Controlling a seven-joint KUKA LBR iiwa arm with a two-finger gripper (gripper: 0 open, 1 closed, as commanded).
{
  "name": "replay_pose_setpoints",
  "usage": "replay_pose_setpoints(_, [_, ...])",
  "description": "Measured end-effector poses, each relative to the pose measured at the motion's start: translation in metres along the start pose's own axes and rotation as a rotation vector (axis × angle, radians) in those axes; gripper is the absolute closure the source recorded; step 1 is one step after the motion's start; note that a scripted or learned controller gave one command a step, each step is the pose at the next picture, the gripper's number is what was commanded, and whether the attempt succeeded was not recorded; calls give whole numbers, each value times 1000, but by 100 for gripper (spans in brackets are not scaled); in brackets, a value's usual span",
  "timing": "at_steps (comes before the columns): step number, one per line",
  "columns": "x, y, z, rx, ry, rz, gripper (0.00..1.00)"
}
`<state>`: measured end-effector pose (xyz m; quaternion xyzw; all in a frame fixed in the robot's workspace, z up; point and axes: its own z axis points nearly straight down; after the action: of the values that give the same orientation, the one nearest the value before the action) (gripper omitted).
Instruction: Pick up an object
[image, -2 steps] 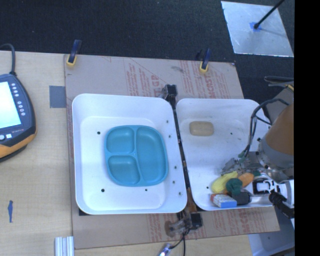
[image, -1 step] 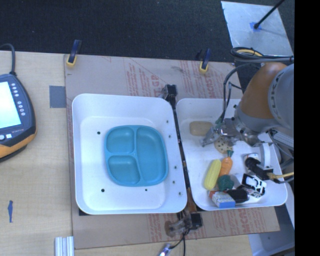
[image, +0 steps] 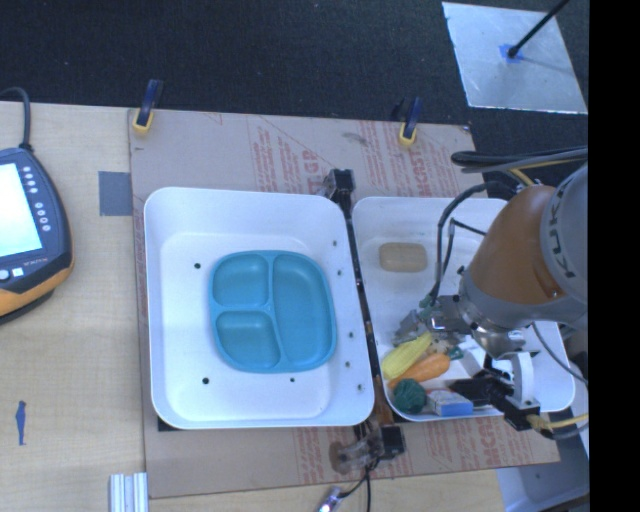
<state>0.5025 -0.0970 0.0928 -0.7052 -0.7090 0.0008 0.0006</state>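
Evidently the gripper (image: 440, 330) is lowered into the right bin (image: 400, 215) at lower right, over the clustered corn (image: 407, 355) and carrot (image: 425, 369), likely targets; finger state cannot be told. Blue plate (image: 272, 310) lies left, apart.

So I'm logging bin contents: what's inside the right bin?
In the right bin: a tan piece near the back, and a yellow item, an orange one, a green one and a blue one in front. The arm covers the rest.

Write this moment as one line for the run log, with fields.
arm: over right bin | gripper: low above toy pile | grasp: not confirmed | left bin: blue divided plate
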Motion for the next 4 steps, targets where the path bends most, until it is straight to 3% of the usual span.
replay_pose_setpoints(1, [-23,64,0,-3,0,3,0])
replay_pose_setpoints(3, [-7,145,0,2,0,1,0])
replay_pose_setpoints(4, [4,154,0,-1,0,1,0])
